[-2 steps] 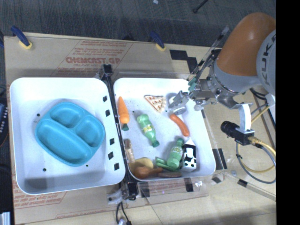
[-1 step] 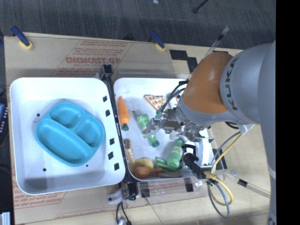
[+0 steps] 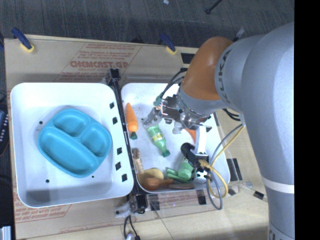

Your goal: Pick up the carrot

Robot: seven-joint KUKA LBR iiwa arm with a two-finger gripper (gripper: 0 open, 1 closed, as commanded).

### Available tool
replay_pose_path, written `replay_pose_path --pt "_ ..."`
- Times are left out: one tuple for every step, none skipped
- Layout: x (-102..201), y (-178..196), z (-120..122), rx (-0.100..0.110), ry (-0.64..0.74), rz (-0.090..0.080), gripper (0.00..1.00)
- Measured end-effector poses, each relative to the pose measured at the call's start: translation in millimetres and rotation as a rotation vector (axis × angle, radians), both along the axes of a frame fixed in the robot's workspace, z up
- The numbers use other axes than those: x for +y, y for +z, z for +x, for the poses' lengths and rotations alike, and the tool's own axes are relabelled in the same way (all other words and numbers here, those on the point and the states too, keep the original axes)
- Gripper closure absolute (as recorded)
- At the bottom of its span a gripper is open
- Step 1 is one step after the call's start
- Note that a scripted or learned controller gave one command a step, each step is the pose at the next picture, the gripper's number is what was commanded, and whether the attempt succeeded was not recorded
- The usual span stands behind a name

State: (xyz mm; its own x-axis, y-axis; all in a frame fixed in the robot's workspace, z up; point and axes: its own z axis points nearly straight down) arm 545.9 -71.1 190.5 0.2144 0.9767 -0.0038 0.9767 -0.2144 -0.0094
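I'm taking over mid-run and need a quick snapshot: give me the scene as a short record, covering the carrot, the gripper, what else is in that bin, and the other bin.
carrot: orange carrot lying in the right bin, along its left wall, not held
gripper: gripper above the right bin's middle, right of the carrot, apart from it; finger state unclear
nearest neighbour: green bottle lying tilted between carrot and gripper
other items: green toy and tan and brown pieces at the bin's near end
left bin: left bin holds a blue divided plate
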Motion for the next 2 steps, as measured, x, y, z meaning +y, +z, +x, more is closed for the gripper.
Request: replay_pose_path --pt "86.0 1.4 59.9 -0.005 0.248 0.003 0.0" --pt "86.1 11.6 60.2 0.0 0.254 0.003 1.0"
